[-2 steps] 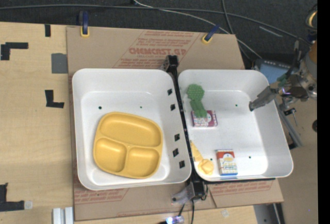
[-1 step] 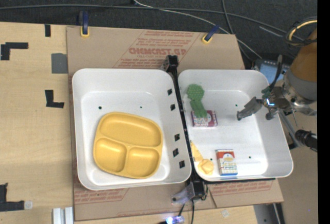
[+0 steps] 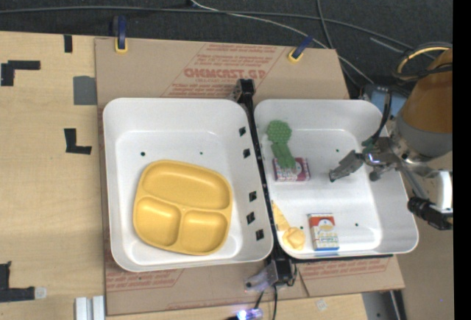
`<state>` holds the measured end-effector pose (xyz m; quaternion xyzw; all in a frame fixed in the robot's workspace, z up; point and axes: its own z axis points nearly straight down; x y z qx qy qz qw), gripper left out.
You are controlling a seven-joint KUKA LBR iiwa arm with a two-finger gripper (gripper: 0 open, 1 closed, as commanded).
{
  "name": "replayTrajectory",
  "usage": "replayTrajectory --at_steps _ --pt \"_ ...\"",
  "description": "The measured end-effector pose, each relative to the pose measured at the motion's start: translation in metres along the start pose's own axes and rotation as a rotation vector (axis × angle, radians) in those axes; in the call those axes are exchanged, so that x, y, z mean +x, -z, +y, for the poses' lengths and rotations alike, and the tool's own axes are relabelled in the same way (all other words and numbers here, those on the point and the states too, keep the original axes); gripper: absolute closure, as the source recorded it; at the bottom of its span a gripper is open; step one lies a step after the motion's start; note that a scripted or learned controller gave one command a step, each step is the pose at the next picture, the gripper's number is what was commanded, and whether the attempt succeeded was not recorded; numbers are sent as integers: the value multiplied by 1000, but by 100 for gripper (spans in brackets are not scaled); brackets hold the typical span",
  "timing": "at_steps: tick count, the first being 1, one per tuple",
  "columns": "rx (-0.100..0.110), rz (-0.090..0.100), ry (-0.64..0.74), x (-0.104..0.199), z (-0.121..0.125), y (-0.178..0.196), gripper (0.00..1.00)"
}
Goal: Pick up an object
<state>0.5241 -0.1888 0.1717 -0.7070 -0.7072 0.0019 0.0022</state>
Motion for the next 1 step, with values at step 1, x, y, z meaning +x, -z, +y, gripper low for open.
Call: replayTrajectory --at_steps 1 --pt "-1 0 1 1 4 -45 0"
